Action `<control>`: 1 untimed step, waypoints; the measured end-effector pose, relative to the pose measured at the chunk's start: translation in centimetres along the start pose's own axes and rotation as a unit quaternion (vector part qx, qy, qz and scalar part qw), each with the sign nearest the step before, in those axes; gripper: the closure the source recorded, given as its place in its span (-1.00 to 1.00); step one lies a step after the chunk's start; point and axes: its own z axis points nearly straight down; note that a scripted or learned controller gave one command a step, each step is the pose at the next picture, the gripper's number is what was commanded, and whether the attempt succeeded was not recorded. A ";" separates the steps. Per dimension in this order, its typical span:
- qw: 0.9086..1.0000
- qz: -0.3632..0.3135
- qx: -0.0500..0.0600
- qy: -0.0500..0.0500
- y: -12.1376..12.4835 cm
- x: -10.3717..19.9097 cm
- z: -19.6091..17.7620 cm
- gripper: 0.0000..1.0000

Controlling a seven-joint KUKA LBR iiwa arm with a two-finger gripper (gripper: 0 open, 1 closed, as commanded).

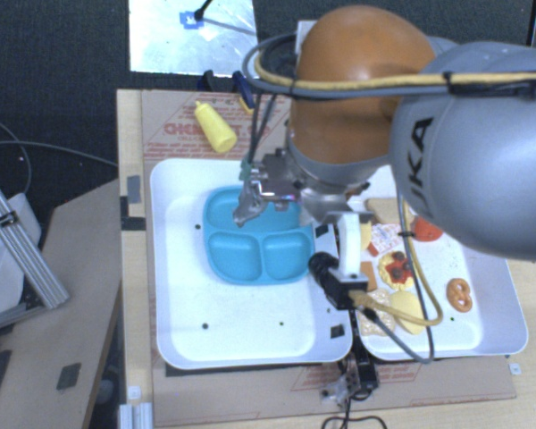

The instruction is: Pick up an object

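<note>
Gripper [247,206] sits over the blue tray [255,253] in the left bin [183,329]; jaw state cannot be told. Pretzel [459,294] lies in the right bin [505,329].

arm [429,123] cut by right edge, hiding much of right bin [505,329]

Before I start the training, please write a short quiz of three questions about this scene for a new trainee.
1. True or false: the blue divided tray lies in the left bin.
2. Which thing lies outside both bins, on the cardboard behind them? A) pretzel B) yellow bottle C) blue divided tray
3. Fill in: the pincer hangs over the ____ edge of the blue divided tray.

Key
1. True.
2. B, the yellow bottle; the pretzel lies in the right bin.
3. Far (the edge at the top of the view).
</note>
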 end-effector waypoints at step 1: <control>1.000 -0.006 0.007 -0.001 -0.8 5.3 -1.5 -1.00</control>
